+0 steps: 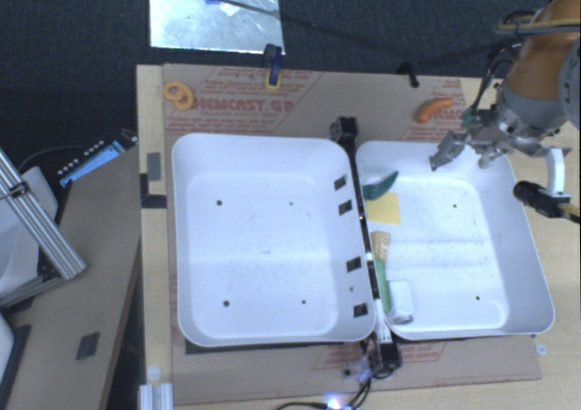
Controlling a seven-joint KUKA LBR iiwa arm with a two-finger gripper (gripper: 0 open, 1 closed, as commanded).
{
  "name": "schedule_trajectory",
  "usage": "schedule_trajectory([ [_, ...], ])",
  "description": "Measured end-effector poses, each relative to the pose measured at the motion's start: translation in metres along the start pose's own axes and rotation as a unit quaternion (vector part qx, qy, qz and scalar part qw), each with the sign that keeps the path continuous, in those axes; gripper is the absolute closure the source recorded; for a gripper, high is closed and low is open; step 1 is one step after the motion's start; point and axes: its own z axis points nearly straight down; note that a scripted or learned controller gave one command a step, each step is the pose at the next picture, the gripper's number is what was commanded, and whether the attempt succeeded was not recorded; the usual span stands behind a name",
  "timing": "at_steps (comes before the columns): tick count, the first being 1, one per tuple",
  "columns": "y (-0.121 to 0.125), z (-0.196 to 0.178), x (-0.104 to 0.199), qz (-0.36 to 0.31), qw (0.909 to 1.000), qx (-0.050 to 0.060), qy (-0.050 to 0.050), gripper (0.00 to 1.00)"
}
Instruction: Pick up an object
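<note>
A: Start with the big picture. Two bins: the left bin [263, 236] has nothing to grab, and the right bin [472, 254] has everything crowded along its left wall.

B: And the arm [545, 54]?

A: Over the right bin's far right corner. The gripper [463, 152] hangs above the rim there, its fingers spread, nothing between them. It is well apart from the objects.

B: So what to aim for?

A: Going by size: the yellow card [382, 209] lies flat, and I judge it hard to pinch. The green stick [382, 283] runs right along the wall, so one finger would likely hit the divider. The teal piece [380, 183] near the top left corner looks raised, probably the best bet. The small clear piece [400, 301] at the bottom is hard to make out.

B: Advice?

A: Cross to the left, turn the fingers so they close along the wall, not across it, then descend straight.
</note>
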Motion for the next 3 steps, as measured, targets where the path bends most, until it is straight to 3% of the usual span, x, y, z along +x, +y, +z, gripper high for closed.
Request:
schedule_trajectory([
  [1,0.001,-0.012,0.000,-0.002,1.0000,-0.002,0.000,1.00],
  [2,0.022,-0.182,-0.034,-0.001,0.9999,-0.010,-0.004,1.00],
  [3,0.000,-0.341,-0.003,-0.003,0.9999,-0.010,-0.002,1.00],
])
